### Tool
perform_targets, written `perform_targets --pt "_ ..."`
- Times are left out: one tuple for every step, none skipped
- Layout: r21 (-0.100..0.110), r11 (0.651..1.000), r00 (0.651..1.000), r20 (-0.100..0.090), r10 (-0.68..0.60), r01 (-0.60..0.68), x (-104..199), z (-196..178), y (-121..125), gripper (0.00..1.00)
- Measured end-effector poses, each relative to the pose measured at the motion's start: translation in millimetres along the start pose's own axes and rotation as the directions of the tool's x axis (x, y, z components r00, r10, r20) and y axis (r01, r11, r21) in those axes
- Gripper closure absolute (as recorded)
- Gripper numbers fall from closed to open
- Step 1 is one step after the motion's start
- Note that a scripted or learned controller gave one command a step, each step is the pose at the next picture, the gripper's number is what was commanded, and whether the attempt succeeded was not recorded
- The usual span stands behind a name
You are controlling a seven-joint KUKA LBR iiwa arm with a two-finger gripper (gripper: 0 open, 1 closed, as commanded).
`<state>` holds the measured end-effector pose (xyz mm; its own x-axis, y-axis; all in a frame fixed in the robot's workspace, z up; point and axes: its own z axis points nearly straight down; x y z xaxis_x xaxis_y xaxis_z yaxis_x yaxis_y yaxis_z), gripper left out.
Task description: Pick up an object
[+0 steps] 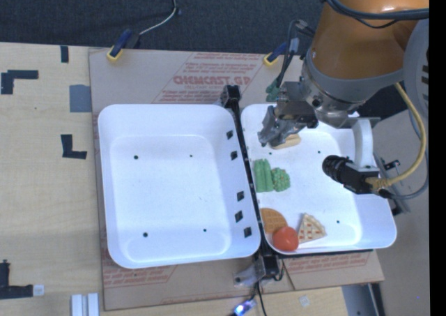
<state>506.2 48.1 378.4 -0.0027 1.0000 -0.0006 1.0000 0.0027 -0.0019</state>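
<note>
End effector (279, 130) sits low over the far-left part of the right bin (362, 238), close to the divider where the two bins meet. A tan, bread-like piece (291, 141) shows just under and beside the dark fingers; whether it is between them or merely beneath cannot be made out, and the fingers' spread is not readable from this slant, so open or closed cannot be told. Other candidates in the right bin: a green ridged item (270, 176) near the divider at mid-bin, and along the near edge an orange-brown round piece (272, 219), a red ball-shaped item (284, 238) touching it, and a waffle-patterned wedge (311, 227) just beside. Left bin (167, 182) carries nothing to pick. Judgement: the step in hand is a grasp on the tan piece. To do it well, centre the fingers across its narrow side, keep clear of the bin's far wall and the divider clips, close fully before lifting, then rise straight up so a weak hold shows early. Hard to read: the orange wrist housing and grey flange mask the fingers' far side; the tan piece is half covered; a black cylindrical fitting (345, 171) overhangs the bin's right portion and hides the floor there.
</note>
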Motion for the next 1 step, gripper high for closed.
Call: perform_targets --pt "-0.008 1.000 1.000 -0.005 -0.009 0.009 84.6 -77.2 -23.3 1.00"
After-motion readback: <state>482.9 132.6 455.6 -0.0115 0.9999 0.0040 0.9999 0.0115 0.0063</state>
